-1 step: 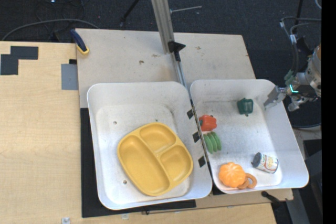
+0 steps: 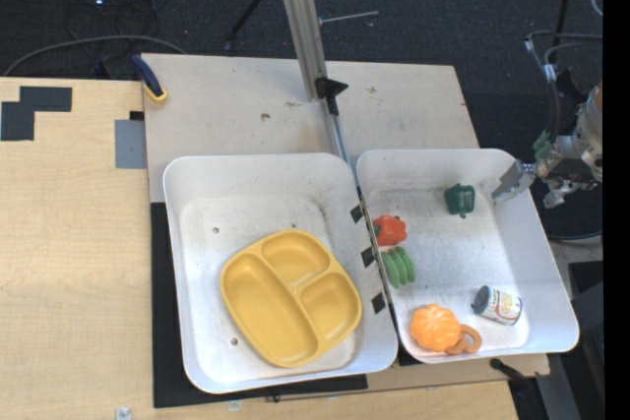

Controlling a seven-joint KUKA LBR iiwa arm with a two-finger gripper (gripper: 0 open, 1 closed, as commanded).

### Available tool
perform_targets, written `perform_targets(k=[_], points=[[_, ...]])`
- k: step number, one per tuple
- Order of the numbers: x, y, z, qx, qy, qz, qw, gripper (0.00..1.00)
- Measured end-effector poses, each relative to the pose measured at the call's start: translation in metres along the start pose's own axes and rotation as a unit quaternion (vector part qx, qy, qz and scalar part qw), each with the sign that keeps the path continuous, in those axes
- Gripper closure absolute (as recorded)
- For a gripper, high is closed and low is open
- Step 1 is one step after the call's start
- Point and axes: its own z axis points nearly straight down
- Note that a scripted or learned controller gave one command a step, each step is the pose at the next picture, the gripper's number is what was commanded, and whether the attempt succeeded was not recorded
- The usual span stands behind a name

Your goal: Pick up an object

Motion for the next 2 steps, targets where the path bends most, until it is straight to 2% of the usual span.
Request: perform_targets(k=[1,2], points=[[0.006,-0.006,0.061,0.004,0.001,0.0,1.0,0.0],[0.005,-0.011,0.105,0.003,0.001,0.0,1.0,0.0]])
